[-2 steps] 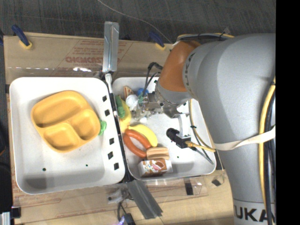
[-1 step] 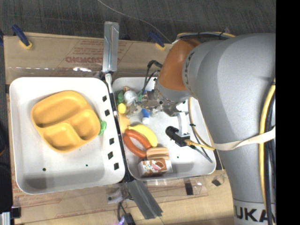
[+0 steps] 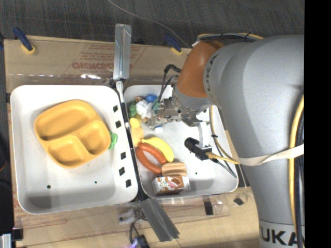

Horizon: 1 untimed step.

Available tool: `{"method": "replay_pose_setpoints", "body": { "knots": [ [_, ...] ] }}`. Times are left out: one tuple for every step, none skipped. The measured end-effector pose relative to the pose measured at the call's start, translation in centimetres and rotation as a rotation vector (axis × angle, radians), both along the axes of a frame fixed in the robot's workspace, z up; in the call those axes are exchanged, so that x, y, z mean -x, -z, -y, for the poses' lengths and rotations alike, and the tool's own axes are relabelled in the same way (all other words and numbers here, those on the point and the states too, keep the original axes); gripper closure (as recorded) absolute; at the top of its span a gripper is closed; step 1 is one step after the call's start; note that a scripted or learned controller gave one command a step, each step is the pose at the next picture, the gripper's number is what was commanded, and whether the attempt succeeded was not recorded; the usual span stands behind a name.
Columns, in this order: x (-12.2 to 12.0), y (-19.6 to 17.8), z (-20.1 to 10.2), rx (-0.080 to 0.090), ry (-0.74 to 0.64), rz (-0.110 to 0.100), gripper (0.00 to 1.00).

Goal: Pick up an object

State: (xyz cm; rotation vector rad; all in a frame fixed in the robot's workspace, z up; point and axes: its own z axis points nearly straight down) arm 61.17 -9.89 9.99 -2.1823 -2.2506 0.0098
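Note:
My gripper (image 3: 155,115) reaches down into the far left part of the right bin (image 3: 222,182), over a cluster of small toys: a green piece (image 3: 132,108), a blue piece (image 3: 150,98) and a whitish one (image 3: 142,107). Its fingertips are lost among these toys and under the wrist. Nearer the front lie a yellow banana (image 3: 161,148), a red sausage (image 3: 147,158), a hot dog bun (image 3: 174,168) and a brown carton (image 3: 170,183). A small yellow piece (image 3: 135,123) sits by the bin's left wall.
The left bin (image 3: 31,190) holds a yellow divided plate (image 3: 72,132), with a small green item (image 3: 113,138) at its right edge. The grey arm (image 3: 258,97) covers the right bin's right side. A black cable connector (image 3: 195,148) hangs above the bin floor.

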Motion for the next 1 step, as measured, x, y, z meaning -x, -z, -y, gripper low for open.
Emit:
{"method": "replay_pose_setpoints", "body": {
  "knots": [
    [-1.46, 1.29, -0.29, -0.003, 0.23, -0.041, 1.0]
  ]
}}
